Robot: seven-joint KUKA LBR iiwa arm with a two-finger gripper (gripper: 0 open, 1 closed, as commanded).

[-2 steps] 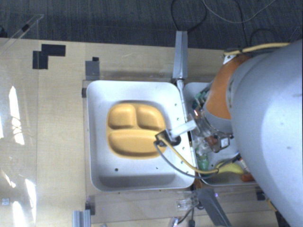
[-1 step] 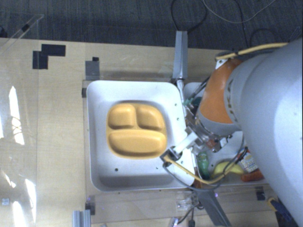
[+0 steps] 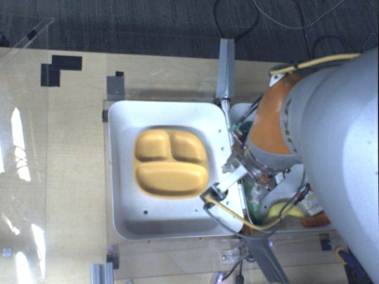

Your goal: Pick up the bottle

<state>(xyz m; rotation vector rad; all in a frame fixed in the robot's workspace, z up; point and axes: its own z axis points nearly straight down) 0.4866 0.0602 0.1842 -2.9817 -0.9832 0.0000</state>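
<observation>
Though most of the right bin (image 3: 237, 116) lies under the arm (image 3: 337, 152), a green bottle (image 3: 255, 199) shows in its near part, just beside the wall shared with the left bin (image 3: 118, 158). Near the bottle, to its right, lie a yellow item (image 3: 283, 210) and a red and white package (image 3: 312, 209), crowded into the near strip of that bin. The gripper (image 3: 251, 170) sits low over the bottle, but whether it is apart, together or clamped on anything cannot be told. A cable (image 3: 225, 209) loops over the shared wall. In the left bin a yellow compartment tray (image 3: 172, 163) lies centred, with bare white floor all round it up to the rim. The bins rest on a pale wooden bench (image 3: 59, 158); beyond its far edge runs dark carpet (image 3: 118, 10) with loose wires (image 3: 284, 10).
</observation>
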